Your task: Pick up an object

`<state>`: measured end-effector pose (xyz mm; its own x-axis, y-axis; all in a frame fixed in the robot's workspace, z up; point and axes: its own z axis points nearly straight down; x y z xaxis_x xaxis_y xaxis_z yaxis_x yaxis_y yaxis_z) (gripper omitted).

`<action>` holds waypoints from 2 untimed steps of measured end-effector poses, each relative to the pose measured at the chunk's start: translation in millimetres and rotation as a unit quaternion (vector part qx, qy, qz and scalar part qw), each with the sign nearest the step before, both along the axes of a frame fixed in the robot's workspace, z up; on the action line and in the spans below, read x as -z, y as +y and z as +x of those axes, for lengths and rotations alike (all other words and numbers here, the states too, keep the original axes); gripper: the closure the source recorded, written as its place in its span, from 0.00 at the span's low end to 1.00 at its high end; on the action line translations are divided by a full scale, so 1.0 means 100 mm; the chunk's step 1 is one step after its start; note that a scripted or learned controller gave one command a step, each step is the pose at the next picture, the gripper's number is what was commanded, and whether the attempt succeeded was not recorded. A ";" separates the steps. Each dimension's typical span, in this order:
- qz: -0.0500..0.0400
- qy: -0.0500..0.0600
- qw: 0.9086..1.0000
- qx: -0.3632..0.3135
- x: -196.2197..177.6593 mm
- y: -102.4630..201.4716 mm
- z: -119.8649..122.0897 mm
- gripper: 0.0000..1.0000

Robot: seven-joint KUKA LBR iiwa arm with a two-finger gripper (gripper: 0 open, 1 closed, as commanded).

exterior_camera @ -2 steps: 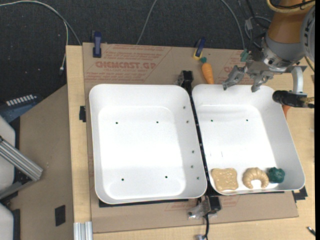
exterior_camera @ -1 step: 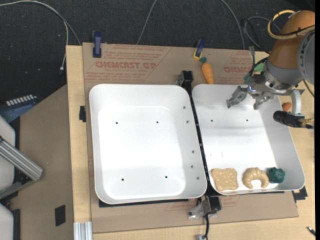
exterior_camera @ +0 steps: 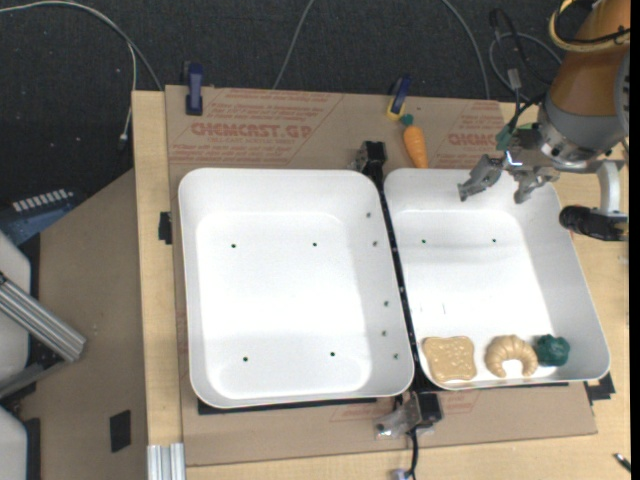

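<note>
Bench first: a cardboard-topped board (exterior_camera: 300,118) with red printing, clipped at the back by two blue clamps, sitting over dark carpet with thin white cables looping across it. Some grey metal framing pokes in at the lower left.

Two white bins side by side on it. Left bin (exterior_camera: 290,193) has nothing to grab. Right bin (exterior_camera: 470,268) has all the goodies lined up along its near wall: a flat tan toast (exterior_camera: 448,359), a croissant (exterior_camera: 511,355) just beside it, and a small green thing (exterior_camera: 551,348) tucked in the corner, too small to say what it is. An orange carrot (exterior_camera: 414,145) lies outside the bins on the board, behind the right bin's far edge.

Arm (exterior_camera: 590,68) comes in from the right, and the gripper (exterior_camera: 505,181) hangs over the far end of the right bin with fingers spread wide and nothing between them. So it's well apart from the three items.

What could go wrong, imo: everything's hugging the near wall and sitting close together, so a finger could catch the rim or land on two pieces at once and just shove them. Toast looks flat enough that the fingers may skate over it. Croissant looks like the easiest bet.
</note>
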<state>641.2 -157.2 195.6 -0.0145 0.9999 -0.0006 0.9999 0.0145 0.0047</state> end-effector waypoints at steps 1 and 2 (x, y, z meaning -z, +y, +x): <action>0.000 0.003 1.000 0.010 0.21 -0.60 -0.24 0.00; 0.000 0.001 1.000 0.008 -0.33 -0.46 -0.75 0.00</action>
<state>566.5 -203.6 228.5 0.0005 1.0000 -0.0008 1.0000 -0.0005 0.0037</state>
